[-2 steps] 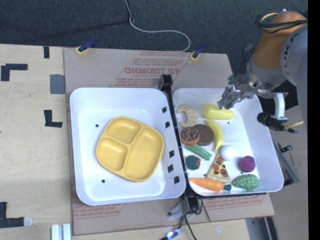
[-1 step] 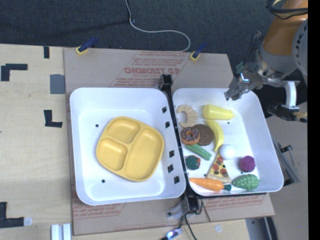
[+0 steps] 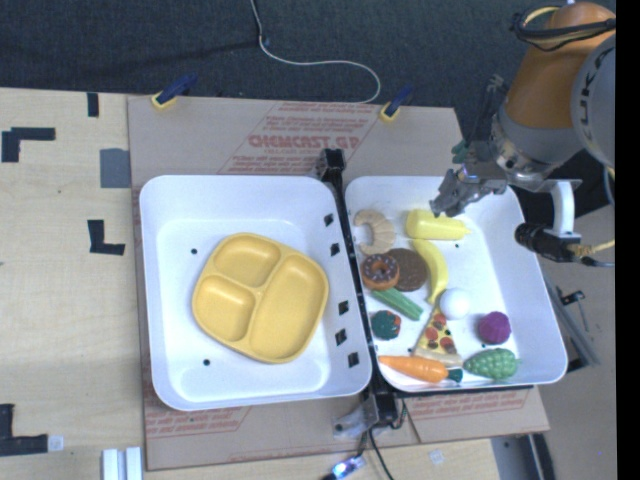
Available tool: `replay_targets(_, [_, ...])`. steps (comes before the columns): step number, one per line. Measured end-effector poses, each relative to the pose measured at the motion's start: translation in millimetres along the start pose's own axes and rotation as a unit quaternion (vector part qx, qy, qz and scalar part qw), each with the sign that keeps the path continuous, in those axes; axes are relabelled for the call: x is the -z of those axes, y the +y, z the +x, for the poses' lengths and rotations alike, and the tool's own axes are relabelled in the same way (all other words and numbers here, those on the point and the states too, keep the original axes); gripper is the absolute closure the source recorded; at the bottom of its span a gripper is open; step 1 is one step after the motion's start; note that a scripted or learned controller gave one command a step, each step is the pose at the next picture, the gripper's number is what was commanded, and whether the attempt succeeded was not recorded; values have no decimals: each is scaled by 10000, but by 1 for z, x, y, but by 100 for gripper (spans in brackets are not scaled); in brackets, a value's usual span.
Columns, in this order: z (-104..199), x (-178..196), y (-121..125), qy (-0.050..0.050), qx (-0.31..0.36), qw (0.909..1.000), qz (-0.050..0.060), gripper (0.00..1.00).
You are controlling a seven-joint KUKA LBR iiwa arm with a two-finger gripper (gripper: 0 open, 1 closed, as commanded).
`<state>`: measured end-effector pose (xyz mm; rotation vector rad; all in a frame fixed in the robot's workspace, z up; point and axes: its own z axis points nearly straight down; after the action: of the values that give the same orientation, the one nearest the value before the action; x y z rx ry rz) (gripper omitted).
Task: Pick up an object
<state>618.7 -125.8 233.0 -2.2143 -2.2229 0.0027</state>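
My gripper (image 3: 447,200) hangs over the back of the right bin (image 3: 530,298), just above a yellow block-shaped toy (image 3: 436,227). Nothing shows between its fingers. Toy food lies in this bin: a banana (image 3: 434,266), a chocolate donut (image 3: 380,270), a brown cookie (image 3: 408,267), a beige pastry (image 3: 376,228), a white egg (image 3: 455,302), a purple plum (image 3: 492,326), a pizza slice (image 3: 436,337), a carrot (image 3: 412,369), a green cucumber (image 3: 398,301) and a bumpy green fruit (image 3: 491,364).
The left bin (image 3: 170,268) holds a yellow divided plate (image 3: 260,297). Black clips line the wall between the bins. A white cable (image 3: 300,58) runs across the dark mat behind the cardboard. The arm's orange wrist (image 3: 555,48) rises at the upper right.
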Motion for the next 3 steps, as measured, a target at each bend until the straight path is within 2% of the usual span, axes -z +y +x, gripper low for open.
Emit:
replay_targets(1, [47,-14,-30,0,2,10000,12,100])
replay_targets(2, [99,-22,-50,2,8,10000,14,100])
replay_targets(3, [112,-3,-54,-5,-4,10000,-8,100])
